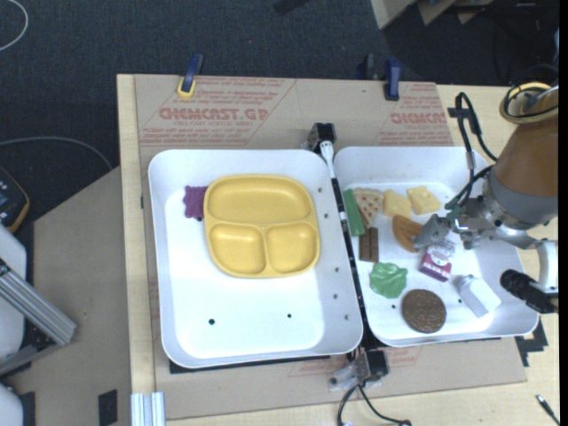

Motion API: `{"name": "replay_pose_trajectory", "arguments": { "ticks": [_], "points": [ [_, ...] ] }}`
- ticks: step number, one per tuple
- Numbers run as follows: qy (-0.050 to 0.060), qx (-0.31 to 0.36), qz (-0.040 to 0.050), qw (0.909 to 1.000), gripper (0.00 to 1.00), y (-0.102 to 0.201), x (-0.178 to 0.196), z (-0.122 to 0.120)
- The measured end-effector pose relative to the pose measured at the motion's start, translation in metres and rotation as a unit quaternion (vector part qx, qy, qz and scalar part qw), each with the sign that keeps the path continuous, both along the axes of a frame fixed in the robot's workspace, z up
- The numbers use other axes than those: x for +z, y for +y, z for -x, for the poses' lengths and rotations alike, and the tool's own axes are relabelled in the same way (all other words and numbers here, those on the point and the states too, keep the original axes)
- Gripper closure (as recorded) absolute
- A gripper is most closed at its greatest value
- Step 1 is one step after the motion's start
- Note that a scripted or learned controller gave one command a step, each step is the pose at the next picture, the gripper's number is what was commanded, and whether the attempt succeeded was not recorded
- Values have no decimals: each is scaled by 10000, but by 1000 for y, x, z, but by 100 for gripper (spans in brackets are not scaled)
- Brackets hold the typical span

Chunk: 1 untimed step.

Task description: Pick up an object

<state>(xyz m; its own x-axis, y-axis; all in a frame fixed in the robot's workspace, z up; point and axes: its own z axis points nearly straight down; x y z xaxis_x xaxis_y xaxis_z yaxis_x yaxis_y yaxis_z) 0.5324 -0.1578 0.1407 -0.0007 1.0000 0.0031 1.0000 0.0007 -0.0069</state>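
So the arm comes in from the right and the gripper is hanging low over the right bin, right in the middle of the pile. Honestly can't tell its state from this angle, the wrist hardware blocks the tips. The thing closest to it is the small pink-and-white packet, which sits just below and nearly under the tool, touching or almost touching it as far as I can see. That's my guess for the target. It looks tilted, long axis running roughly up-down in the view, so a short drop straight down would line up better than any sideways reach. The orange-brown chip-shaped piece is just to the left of the gripper, and the brown round cookie and green crumpled piece lie further down-left, well apart. The left bin holds a yellow divided plate and isn't where the action is.
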Motion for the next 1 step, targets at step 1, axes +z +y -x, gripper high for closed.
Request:
{"name": "replay_pose_trajectory", "arguments": {
  "ticks": [1],
  "points": [
    [-38,-3,20,10000,0,0,-50,-1]
  ]
}}
